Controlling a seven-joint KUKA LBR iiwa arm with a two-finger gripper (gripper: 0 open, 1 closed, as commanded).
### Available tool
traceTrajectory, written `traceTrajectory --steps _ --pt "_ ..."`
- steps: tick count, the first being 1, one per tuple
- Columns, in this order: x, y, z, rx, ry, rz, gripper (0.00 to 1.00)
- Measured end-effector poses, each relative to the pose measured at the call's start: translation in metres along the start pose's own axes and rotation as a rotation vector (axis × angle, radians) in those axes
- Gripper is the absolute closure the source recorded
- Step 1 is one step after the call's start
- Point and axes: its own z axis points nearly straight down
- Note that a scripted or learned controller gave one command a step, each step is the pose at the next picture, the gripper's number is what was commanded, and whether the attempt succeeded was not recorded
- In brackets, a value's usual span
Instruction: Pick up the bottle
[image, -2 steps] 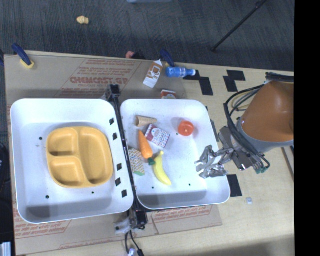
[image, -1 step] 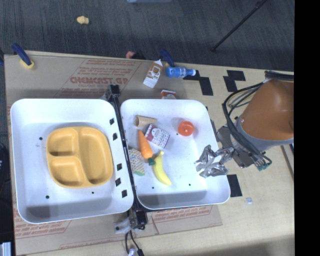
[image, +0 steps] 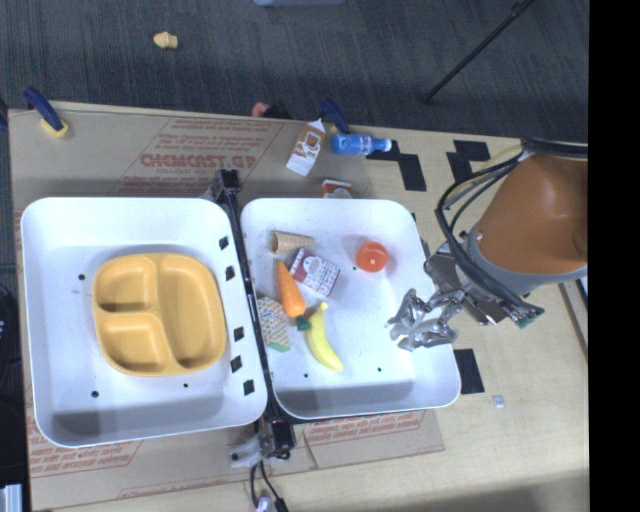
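The bottle (image: 352, 144) is small and blue with a pale cap, and it lies on its side on the bench behind the right bin (image: 432, 375), outside both bins. My gripper (image: 406, 324) hovers low over the right bin's right side, well in front of the bottle and to its right. Its fingers stand open, pointing left, with nothing between them. The grey arm with its orange band (image: 535, 215) comes in from the right.
The right bin holds a cone (image: 290, 240), an orange ball (image: 372, 256), a small carton (image: 316, 272), a carrot (image: 290, 291), a banana (image: 323, 341) and a wafer (image: 272, 322). A yellow divided plate (image: 160, 310) lies in the left bin (image: 40, 380). A small carton (image: 306, 148) lies beside the bottle.
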Motion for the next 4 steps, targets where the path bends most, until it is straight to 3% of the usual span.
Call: traceTrajectory --steps 1,3,4 --pt "0.000 0.006 0.022 -0.006 0.005 -0.127 1.00" --pt "0.011 0.016 0.003 -0.004 0.002 -0.414 1.00" --pt "0.014 0.011 0.010 -0.006 0.001 -0.889 1.00"
